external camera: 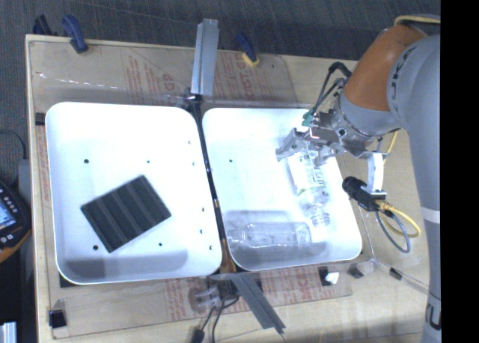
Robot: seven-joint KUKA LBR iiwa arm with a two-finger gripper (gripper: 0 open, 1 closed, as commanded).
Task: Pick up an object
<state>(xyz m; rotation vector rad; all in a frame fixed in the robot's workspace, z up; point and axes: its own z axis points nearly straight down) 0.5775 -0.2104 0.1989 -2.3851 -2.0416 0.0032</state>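
Seemingly just below gripper (308,156), clear bottle (310,184), right bin (247,184)

A pale wooden bench (52,64) carried two shallow white bins side by side, the left bin (67,120) toward nine o'clock and the right bin (247,128) toward three. Blue clamps (73,33) gripped its twelve o'clock edge, and a yellow cable (397,222) lay near four o'clock.

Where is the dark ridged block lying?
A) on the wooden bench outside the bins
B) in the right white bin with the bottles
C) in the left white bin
C: the dark ridged block lies flat on the floor of the left bin, while the clear bottles are in the right bin.
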